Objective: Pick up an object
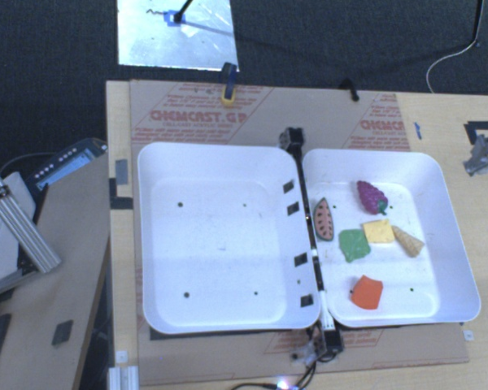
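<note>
Several small toy foods lie in the right bin (451, 242). A purple grape bunch (372, 195) sits toward the back. A watermelon slice (323, 218) rests by the bin's left wall. A green piece (354, 244), a yellow square (379, 231) and a tan cone (407, 240) cluster in the middle. An orange-red block (367, 292) lies near the front. At the right edge of the bench, a grey piece that looks like my gripper (481, 154) hangs outside and behind the right bin, well away from all the objects.
The left bin (154, 218) adjoins the right one, with black clips along the shared divider (307, 234). Both stand on a cardboard sheet (252, 108). A yellow clamp (228, 96) sits at the back and a side table (57, 242) stands at the left.
</note>
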### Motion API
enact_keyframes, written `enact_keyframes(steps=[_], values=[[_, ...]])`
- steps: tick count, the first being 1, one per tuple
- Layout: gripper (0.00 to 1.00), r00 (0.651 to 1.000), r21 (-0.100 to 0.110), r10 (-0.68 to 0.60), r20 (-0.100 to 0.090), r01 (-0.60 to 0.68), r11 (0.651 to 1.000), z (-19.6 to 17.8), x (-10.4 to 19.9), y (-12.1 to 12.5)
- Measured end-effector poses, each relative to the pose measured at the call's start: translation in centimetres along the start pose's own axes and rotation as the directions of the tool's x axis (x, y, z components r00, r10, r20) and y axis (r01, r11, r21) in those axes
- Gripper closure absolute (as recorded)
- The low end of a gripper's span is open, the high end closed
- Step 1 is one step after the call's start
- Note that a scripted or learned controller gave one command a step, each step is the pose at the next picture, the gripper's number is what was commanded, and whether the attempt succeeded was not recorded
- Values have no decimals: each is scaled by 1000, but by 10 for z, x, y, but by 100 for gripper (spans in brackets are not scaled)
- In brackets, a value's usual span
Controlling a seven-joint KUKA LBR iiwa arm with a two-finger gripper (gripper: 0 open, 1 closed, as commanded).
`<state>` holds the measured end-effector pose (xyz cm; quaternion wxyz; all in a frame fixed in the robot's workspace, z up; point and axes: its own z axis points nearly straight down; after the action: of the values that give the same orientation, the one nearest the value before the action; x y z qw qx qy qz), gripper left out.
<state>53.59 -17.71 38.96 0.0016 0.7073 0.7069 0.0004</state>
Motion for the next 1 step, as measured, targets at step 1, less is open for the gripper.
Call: enact_keyframes(steps=[1], values=[[100,1000,-2,-2,1,2,1000,6,-14,27]])
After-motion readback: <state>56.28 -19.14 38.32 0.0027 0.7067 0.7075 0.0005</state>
